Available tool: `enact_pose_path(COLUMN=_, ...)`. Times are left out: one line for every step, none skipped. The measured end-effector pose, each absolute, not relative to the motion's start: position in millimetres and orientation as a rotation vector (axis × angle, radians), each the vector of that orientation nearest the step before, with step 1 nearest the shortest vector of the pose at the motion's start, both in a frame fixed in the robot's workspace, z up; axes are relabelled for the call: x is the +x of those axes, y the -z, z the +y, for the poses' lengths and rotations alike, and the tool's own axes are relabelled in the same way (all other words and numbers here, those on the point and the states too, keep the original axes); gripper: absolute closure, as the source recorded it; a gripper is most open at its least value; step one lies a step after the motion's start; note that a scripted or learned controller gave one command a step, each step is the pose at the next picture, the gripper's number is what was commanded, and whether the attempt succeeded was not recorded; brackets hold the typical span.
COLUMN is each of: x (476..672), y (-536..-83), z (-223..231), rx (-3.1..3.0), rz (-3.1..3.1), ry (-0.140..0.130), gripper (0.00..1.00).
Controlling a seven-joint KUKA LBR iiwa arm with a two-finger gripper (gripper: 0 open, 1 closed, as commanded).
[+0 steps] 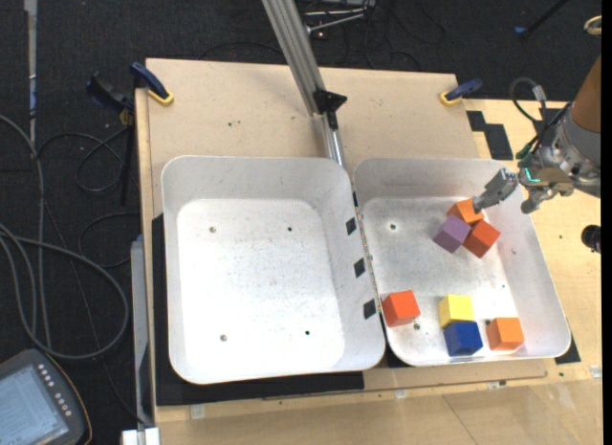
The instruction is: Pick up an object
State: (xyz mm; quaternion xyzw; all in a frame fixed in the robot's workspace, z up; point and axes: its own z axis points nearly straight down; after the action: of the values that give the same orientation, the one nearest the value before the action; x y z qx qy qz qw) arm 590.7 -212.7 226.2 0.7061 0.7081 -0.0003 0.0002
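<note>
The right bin [545, 271] holds several cubes. Near its back, a small orange cube [467, 211], a purple cube [452, 233] and a red-orange cube [483, 238] sit bunched together. Along the front lie an orange cube [401, 307], a yellow cube [457, 309], a blue cube [463, 338] and another orange cube [505, 334]. My gripper [504, 204] hangs over the bin's back right, open, with nothing between its fingers. Its left finger [493, 190] ends just right of the small orange cube.
The left bin [191, 242] lies beside the right one on the wooden bench. A slanted metal pole [292, 36] rises behind the bins. Clamps [153, 84] hold the board's back corners. Cables run over the dark floor at the left.
</note>
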Motion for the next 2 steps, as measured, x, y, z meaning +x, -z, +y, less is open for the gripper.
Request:
enact_pose_path(x=592.3, y=-181.1, z=-218.3, rx=2.224, rz=2.223, ry=0.004, gripper=0.0)
enact_pose_path(x=583.8, y=-126.6, z=-221.1, rx=2.219, rz=2.217, ry=0.001, gripper=0.0)
